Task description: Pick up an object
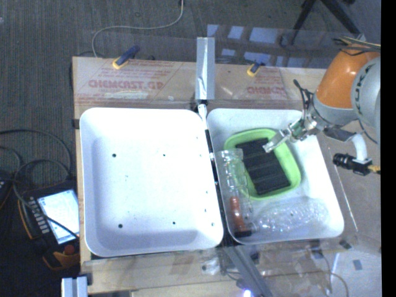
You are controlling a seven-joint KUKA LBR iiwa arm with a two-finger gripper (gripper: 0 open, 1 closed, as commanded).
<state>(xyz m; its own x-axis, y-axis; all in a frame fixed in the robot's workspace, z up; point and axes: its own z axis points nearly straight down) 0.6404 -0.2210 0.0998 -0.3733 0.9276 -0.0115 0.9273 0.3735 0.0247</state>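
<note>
**Bench, two bins, arm over right bin**

Bench (124,82): pale board surface with red lettering along its far edge, bearing two shallow white bins side by side. A yellow-and-blue clamp (125,57) sits at the far left edge, a second clamp (255,68) at the far edge right of centre. An upright grey post (205,70) stands between the bins at the far side.

Left bin (148,181): white, with a few small dark specks on its floor.

Right bin (322,166): white, holding several items.
- Green tray (296,169): bright green, rounded corners, lying in the far half of the bin, tilted slightly.
- Black slab (266,167): ridged, dark, lying inside the green tray.
- Clear container (233,166): transparent plastic, against the bin's left wall, just beside the tray.
- Brown item (237,210): small, reddish-brown, near the left wall toward the near corner; kind cannot be told.
- Clear wrap (291,215): crumpled transparent plastic along the near side.

Arm (346,85): grey with an orange band, reaching in from the right above the right bin's far corner.

Gripper (276,142): slender, pale, angled down to the left, tip at the far edge of the black slab. Whether the fingers are apart or together cannot be told; nothing is seen between them.

Floor, left: a tablet-like device (52,214) with a lit screen, beside dark cables.
</note>
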